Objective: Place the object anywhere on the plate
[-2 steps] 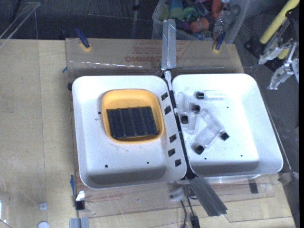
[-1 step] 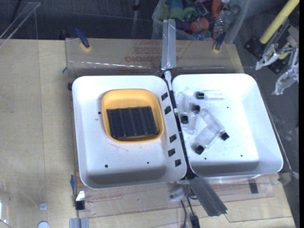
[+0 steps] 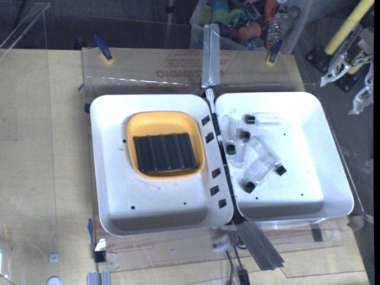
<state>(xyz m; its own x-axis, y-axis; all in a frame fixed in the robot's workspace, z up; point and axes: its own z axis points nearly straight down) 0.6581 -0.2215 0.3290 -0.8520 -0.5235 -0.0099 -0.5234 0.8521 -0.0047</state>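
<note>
A yellow plate (image 3: 163, 119) with a raised rim lies in the left white bin (image 3: 110, 177). On the plate rests a dark, flat, ribbed rectangular object (image 3: 165, 152), lying within the rim. In the right white bin (image 3: 309, 153) lie several clear vials with black caps: one (image 3: 261, 119) near the back, one (image 3: 256, 174) toward the front left, and another (image 3: 272, 160) beside it.
A ridge with black markers (image 3: 215, 159) separates the two bins. Behind the bins stand a clear plastic sheet (image 3: 178, 70) held by blue clamps and a clear tub of colourful toys (image 3: 249, 10). Bare wooden bench (image 3: 41, 159) lies to the left.
</note>
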